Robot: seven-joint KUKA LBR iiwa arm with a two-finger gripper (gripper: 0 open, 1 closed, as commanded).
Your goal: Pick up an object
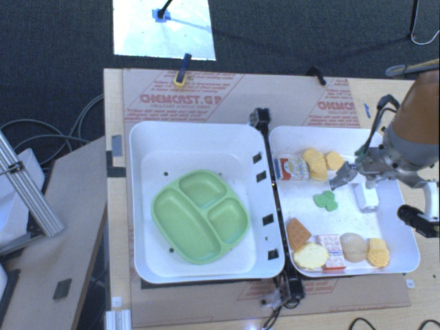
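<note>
Claw (352,185) with fingers spread wide, nothing between them, over the right bin (405,249); green toy (325,200) just left of and below the fingertips; arm partly cut off at the frame edge

A pale green tray (199,216) in a white bin (148,184); at three o'clock, yellow and orange-brown biscuits (315,161), one small green piece (325,200).

We see the arm (419,119) cut off by the right edge, its bulk covering the far right corner of the right bin (344,137). The print on the small packet (293,168) and the carton (330,245) is too small to read.
</note>
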